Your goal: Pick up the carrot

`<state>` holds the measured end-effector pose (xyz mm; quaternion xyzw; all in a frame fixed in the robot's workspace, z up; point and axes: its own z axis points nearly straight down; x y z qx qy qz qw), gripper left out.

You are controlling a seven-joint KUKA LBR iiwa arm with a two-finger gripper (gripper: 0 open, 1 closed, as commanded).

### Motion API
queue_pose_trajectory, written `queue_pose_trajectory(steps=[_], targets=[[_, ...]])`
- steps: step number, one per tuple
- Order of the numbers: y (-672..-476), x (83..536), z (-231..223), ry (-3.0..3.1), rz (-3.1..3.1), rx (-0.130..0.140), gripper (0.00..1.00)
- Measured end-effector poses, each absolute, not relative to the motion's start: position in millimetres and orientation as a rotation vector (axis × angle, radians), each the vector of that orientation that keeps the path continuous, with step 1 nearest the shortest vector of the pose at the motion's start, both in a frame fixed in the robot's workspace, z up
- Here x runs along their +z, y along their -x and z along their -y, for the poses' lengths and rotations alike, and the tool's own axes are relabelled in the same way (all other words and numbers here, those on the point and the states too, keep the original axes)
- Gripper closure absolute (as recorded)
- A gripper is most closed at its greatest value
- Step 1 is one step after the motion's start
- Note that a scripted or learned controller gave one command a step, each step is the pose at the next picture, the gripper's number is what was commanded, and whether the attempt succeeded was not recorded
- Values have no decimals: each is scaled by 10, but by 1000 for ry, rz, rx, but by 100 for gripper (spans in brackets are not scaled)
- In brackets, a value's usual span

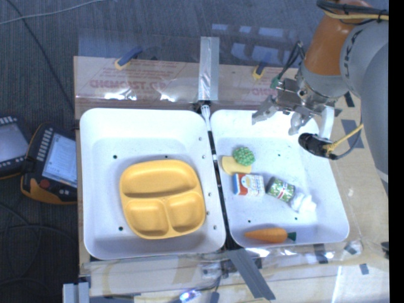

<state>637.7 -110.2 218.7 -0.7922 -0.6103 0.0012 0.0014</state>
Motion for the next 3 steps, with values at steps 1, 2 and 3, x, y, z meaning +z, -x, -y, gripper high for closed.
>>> queue_pose_trajectory(steps=[1, 2, 3], targets=[[-6534, 1060, 1011, 2494, 1908, 10, 0], [-6532, 1150, 1005, 2492, 1910, 14, 100], [-6018, 1822, 330, 2800, 1418, 9, 100]])
